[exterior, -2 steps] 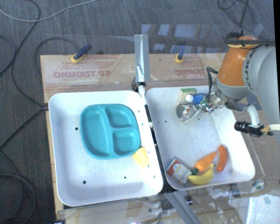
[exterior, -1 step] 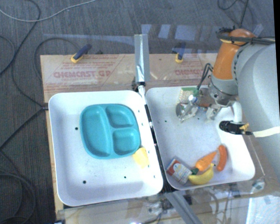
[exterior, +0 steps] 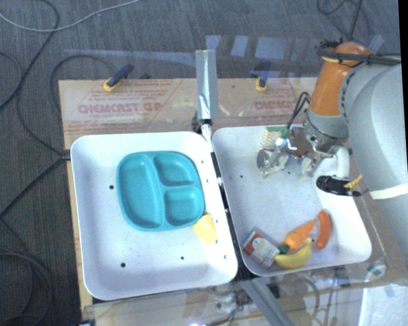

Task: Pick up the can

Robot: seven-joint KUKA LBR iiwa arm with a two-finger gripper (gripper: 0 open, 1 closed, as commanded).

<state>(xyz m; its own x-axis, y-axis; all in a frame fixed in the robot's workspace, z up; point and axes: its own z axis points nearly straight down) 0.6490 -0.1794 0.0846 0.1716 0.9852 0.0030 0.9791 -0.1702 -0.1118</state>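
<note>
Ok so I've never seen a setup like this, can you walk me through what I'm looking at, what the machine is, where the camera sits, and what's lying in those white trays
This is a single camera above a bench, looking down at a slant. The grey machine with the orange band is a robot arm reaching in from the right; its two-finger gripper hovers over the right white bin. I cannot tell whether it holds anything. Near that bin's front edge lie a small can or carton, a banana, a carrot and a reddish sausage-like piece. The left white bin holds a blue divided plate and a pale yellow piece beside it.
</note>
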